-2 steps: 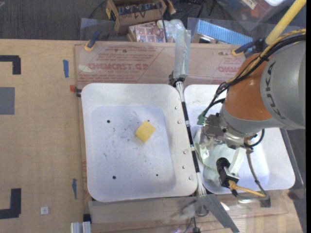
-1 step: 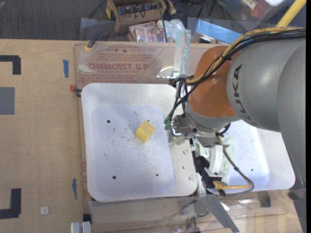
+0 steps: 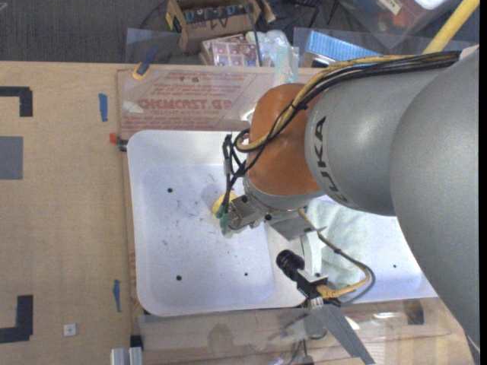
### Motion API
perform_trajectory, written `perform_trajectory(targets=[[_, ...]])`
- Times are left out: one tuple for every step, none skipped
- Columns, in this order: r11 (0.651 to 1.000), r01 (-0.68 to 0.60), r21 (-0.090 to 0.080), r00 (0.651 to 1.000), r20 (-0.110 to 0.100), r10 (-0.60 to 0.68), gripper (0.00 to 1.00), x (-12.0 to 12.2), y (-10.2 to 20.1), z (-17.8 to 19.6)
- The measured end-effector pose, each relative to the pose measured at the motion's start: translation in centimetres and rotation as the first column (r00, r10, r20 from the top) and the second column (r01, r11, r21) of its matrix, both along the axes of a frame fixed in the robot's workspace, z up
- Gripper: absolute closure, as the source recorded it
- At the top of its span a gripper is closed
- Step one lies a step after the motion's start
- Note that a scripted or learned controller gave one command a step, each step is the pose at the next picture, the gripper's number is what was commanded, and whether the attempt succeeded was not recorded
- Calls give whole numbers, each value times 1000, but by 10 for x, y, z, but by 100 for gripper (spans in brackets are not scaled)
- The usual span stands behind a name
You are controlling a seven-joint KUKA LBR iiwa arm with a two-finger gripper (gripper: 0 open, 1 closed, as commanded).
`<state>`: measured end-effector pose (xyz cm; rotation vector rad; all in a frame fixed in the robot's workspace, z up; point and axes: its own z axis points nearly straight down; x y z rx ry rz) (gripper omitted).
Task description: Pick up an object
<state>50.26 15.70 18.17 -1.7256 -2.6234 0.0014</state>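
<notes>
**Asker:** Where is your tool, and what is it doing?

**Me:** My tool hangs low over the left bin, near its right wall, tucked under my orange band. My own wrist covers it from above, so I cannot tell whether it is spread or pressed together.

**Asker:** And the thing to pick up?

**Me:** The likeliest is a small green-and-yellow piece at my tool's left edge, down by the bin floor. It is too small to name, and it may be part of my own wiring. I cannot see it pinched. A pale crumpled sheet lies in the right bin, partly under my arm.

**Asker:** What could go wrong?

**Me:** I judge the main risk to be a lift with nothing held. The piece is tiny and sits off to one side of my tool, so a close could miss it or flick it across the smooth floor. I am also near the ridge between the bins and could scrape it.

**Asker:** Anything else in the way?

**Me:** A black cylinder and a looping yellow cable hang from my wrist over the near edge and could snag the sheet. On the table, a printed board lies beyond the far rim, well apart.
</notes>
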Motion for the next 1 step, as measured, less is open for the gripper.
perform_trajectory(targets=[[963,-269,2,963,8,269,100,27,9,-88]])
